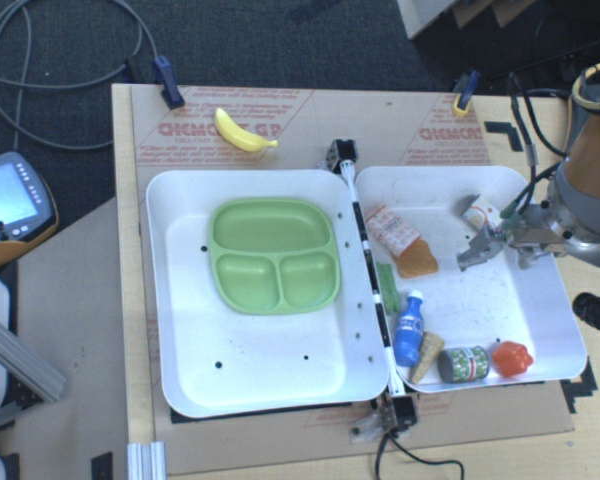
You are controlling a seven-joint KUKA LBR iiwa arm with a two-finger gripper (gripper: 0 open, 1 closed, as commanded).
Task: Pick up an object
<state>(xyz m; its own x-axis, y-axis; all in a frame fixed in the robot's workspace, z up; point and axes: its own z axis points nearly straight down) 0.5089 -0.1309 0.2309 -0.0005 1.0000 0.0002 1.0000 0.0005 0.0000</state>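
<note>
While the claw (477,255) hovers, the brown wedge (417,259) lies just beside it

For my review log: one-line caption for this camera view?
Gripper hovers over right bin of small items; green tray in left bin.

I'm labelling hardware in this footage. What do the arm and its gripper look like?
The arm is a rounded grey body with an orange band above the wrist. Dark cables run alongside it. The gripper is grey metal, with a small white part near its upper side.
</note>
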